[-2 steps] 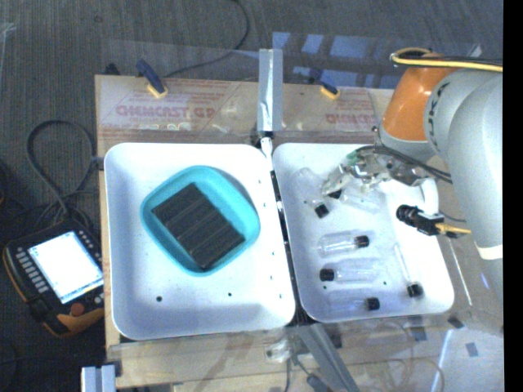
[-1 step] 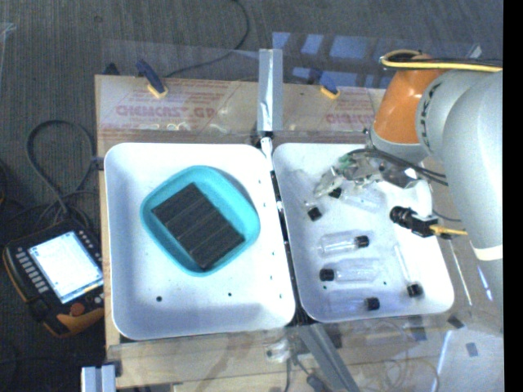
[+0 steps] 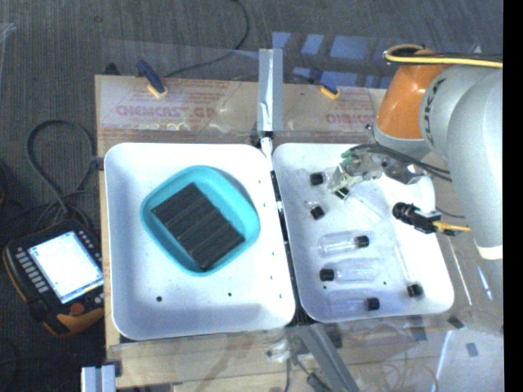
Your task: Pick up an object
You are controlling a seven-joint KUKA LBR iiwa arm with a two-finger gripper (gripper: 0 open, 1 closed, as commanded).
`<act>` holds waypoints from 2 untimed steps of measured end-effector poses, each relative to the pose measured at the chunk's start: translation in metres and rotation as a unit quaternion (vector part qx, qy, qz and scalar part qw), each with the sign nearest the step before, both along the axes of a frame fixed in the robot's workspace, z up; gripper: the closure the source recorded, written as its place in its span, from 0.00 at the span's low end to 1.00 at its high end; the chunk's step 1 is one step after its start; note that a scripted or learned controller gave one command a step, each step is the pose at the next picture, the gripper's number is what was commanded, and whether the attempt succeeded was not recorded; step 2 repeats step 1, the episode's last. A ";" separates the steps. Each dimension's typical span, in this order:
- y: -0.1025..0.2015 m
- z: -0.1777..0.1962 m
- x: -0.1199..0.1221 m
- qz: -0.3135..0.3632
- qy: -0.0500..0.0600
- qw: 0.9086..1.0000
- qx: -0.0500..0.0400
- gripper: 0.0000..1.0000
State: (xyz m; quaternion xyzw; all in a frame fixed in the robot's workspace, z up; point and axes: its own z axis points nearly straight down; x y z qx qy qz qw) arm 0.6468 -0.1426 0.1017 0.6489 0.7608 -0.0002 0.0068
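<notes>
1. Vials [image 3: 345,242], clear with black caps, lie scattered in the right bin [image 3: 441,296] beneath the arm [image 3: 458,113].
2. Tool [image 3: 353,172] sits low over that bin's far end; whether spread or pressed together, I cannot tell.
3. Left bin [image 3: 122,300] holds a blue dish [image 3: 243,198] carrying a dark ribbed block [image 3: 198,225].

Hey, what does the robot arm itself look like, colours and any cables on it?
The arm is bulky, rounded and pale grey, with a glossy orange band above the wrist. A thin yellow cable loops over the orange part. The small gripper looks metallic, dark with greenish details.
</notes>
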 end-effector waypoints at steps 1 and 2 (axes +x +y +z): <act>0.055 0.101 0.022 -0.061 0.005 0.998 0.004 1.00; 0.055 0.101 0.022 -0.061 0.005 0.998 0.004 1.00</act>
